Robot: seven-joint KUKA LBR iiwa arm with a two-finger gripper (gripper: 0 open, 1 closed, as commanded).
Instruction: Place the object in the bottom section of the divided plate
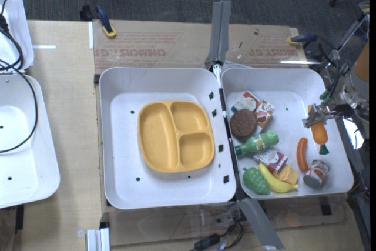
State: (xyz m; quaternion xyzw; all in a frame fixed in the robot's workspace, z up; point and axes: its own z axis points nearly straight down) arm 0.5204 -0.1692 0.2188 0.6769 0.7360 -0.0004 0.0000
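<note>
The tabletop [64, 38] is carrying two white bins. The left bin [117, 144] is holding a yellow divided plate [175, 136] at the frame's center. The right bin [282, 82] is holding toy foods, among them a banana [276, 180] and a cookie [242, 123]. At the right edge, the gripper [317, 116] is gripping an orange carrot [319, 134] between its fingers above the right bin.

red print on the cardboard sheet [176, 44] behind the bins sits upside down, unreadable.
</note>
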